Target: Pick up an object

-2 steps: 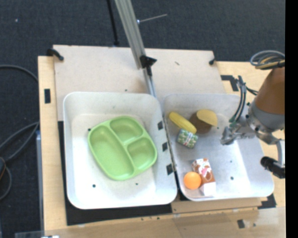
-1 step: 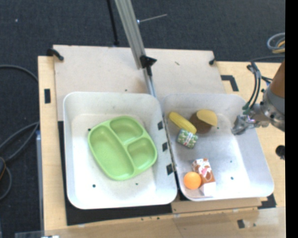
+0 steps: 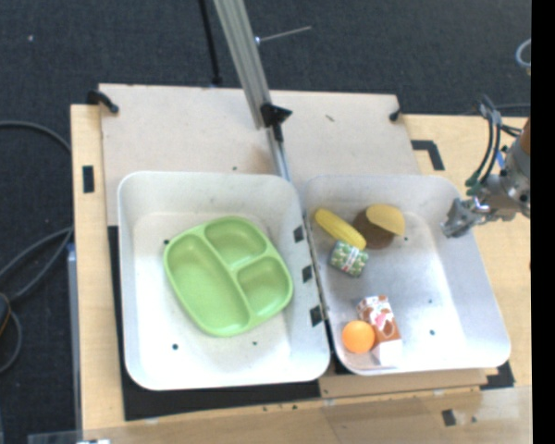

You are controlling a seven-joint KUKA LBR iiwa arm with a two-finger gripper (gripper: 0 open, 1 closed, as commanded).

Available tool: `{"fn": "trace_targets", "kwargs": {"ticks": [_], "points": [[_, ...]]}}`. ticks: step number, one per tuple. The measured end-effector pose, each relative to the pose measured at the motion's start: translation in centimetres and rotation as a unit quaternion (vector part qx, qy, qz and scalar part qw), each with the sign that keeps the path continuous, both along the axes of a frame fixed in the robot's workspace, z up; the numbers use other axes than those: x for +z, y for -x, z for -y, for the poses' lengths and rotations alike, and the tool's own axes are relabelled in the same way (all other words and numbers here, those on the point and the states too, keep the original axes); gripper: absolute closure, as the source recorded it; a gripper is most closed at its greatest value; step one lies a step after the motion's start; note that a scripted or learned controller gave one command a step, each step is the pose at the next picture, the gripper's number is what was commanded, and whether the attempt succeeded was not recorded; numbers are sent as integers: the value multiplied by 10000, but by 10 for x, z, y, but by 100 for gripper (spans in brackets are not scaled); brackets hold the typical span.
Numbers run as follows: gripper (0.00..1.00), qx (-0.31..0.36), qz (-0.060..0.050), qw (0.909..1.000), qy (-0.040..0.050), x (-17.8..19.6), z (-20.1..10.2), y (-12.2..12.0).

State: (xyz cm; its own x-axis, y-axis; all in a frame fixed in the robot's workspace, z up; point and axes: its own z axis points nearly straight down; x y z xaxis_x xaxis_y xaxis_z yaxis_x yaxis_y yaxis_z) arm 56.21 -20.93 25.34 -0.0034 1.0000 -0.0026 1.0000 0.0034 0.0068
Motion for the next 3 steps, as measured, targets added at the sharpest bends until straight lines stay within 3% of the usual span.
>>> {"fn": "trace_targets", "kwargs": {"ticks": [1,3], "points": [[100,-1,-1,10000,1,45,1,-1],[100,22,-28,10000,-17,27,-113,-3]]}}
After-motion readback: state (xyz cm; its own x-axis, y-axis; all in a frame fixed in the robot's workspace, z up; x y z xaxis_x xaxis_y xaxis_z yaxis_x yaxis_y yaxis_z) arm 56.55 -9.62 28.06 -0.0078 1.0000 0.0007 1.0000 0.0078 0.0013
